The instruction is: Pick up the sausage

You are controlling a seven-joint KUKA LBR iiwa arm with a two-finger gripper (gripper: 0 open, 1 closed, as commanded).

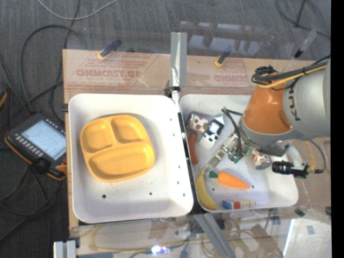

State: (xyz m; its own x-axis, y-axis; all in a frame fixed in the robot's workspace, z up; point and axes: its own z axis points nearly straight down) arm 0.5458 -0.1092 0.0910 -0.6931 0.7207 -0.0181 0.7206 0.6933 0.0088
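On the bench (129, 71), a brown board printed with faint red lettering carries two shallow white bins side by side, with a metal bar (178, 58) standing upright at the seam between them at twelve o'clock. Two yellow-and-blue clamps (109, 48) sit on the board's far edge. The floor beyond is dark grey carpet crossed by loose cables (48, 34), and a teach pendant (38, 142) with a lit screen lies off the bench at nine o'clock.

The left bin (80, 198) holds a yellow divided plate (117, 147) with three compartments, lying near its middle.

In the right bin (279, 198), the sausage (192, 148), thin and reddish-brown, lies lengthwise just beside the left wall, at about nine o'clock in that bin. A banana (203, 190) curves along the wall at seven o'clock, and an orange carrot (233, 181) with a green tip lies at six o'clock, with a small flat multicoloured item (238, 203) nearer the front rim. A white box with red spots (198, 123) and a white-and-black item (213, 131) sit at eleven o'clock.

The arm (301, 106) enters from three o'clock, its orange band (267, 112) over the bin's right half. The gripper (226, 151) points down toward the bin's middle, apart from the sausage; whether it is spread or pressed together cannot be told from here.
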